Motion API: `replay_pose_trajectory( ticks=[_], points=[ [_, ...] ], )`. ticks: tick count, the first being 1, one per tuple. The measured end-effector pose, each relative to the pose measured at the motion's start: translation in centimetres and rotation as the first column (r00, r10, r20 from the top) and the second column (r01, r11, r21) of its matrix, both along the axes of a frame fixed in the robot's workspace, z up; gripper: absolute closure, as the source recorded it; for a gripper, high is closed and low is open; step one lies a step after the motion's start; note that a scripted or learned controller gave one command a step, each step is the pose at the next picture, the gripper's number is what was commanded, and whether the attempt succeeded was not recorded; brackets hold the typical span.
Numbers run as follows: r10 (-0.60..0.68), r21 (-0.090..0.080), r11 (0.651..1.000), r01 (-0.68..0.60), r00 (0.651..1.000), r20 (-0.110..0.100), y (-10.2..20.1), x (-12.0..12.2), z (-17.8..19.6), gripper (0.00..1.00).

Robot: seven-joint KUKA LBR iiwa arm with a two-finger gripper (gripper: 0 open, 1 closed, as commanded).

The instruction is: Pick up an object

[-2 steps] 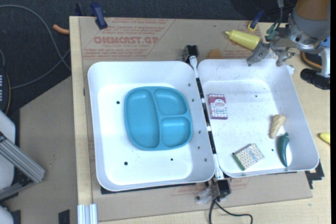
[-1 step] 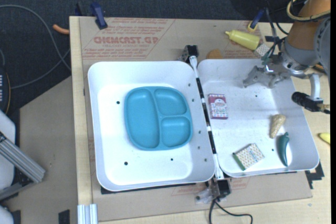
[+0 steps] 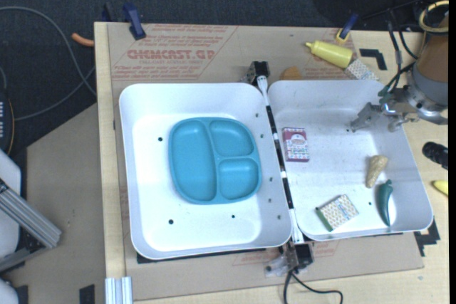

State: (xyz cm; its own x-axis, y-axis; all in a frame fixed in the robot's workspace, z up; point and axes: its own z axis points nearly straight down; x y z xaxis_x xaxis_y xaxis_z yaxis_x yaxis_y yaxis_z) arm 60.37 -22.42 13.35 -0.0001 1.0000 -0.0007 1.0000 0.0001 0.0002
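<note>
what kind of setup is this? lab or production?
Likely a robotics lab test bench: two white bins on a plywood board, a KUKA arm reaching in, loose cables on carpet.

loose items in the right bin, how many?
4. Red card near the left wall; tan lump right of centre; teal pepper just below it; checkered packet by the front wall. The arm may hide more.

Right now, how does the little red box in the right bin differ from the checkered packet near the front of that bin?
The red box is dark red and lies squarely; the checkered packet is pale, patterned and lies askew. The box sits near the bin's left wall, the packet by its front edge. Both are small, flat and rectangular, and lie apart from the gripper.
</note>
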Motion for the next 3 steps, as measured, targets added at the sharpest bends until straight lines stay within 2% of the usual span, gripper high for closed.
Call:
replay_pose_trajectory(
  ticks=[1,2,3],
  points=[
    [0.001,-0.001,1.0,-0.001,1.0,0.003,0.1,6.3,0.2,0.0],
    [0.002,-0.001,1.0,-0.002,1.0,0.005,3.0,6.4,4.2,0.0],
    [0.0,0.002,1.0,0.0,1.0,-0.004,2.5,6.2,-5.0,0.0]
  ],
)
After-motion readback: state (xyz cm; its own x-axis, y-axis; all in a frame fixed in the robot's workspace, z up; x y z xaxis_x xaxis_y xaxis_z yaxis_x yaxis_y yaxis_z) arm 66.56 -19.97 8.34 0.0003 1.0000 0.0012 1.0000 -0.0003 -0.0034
